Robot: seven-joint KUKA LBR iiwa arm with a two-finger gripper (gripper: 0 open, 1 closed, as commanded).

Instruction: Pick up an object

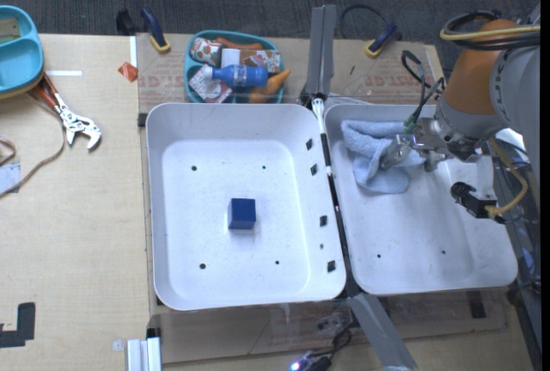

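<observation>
The grey KUKA arm [516,82] has rounded, smooth housings and a broad orange band [468,86] above its wrist. Black and yellowish cables [481,27] loop over the top of it, and further thin cables trail beside a small black fitting [468,197]. The metallic two-finger gripper [411,148] looks silvery.

One fixed camera hangs above my bench [77,275], looking down at a slant on both white bins [172,275]; I reach in from its right, probably at middling range.
</observation>
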